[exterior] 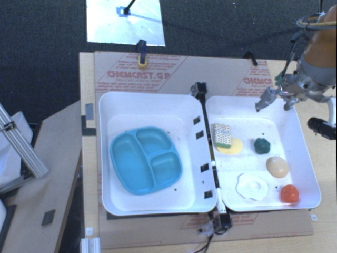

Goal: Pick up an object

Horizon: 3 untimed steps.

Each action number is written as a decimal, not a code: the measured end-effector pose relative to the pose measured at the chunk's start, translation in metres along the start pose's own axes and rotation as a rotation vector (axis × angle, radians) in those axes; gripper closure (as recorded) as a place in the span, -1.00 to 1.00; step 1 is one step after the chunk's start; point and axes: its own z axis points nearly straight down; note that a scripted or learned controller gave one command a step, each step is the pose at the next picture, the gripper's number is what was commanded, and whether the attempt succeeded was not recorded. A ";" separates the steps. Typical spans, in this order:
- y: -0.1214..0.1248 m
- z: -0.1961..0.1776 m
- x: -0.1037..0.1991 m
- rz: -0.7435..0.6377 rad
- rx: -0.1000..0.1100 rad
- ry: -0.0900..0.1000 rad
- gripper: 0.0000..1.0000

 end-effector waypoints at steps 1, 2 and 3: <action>0.006 0.049 0.008 -0.003 0.002 0.001 -1.00; 0.014 0.099 0.003 -0.002 0.003 0.000 -1.00; 0.014 0.146 0.004 -0.003 0.002 0.000 -1.00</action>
